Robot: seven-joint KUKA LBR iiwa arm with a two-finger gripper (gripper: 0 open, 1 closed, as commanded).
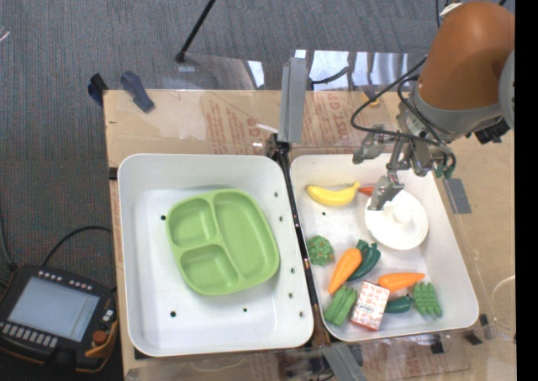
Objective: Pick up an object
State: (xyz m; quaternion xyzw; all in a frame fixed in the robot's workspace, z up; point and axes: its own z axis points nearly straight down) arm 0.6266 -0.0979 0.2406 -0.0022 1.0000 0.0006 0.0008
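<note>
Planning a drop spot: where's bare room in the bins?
Left bin: bare floor all round the green tray, widest at its near edge. Right bin: a bare patch in the middle, between banana, white plate and broccoli. Its near end is crowded with carrots and a carton.

A bulky rounded orange band [465, 55] tops the arm, with a grey metal wrist collar [437, 119] just below it. Black cables [382, 97] loop off the wrist to the side, above the gripper [388, 194]. The gripper itself is a cluster of grey and dark metal links and brackets, narrowing to slim grey fingers
</note>
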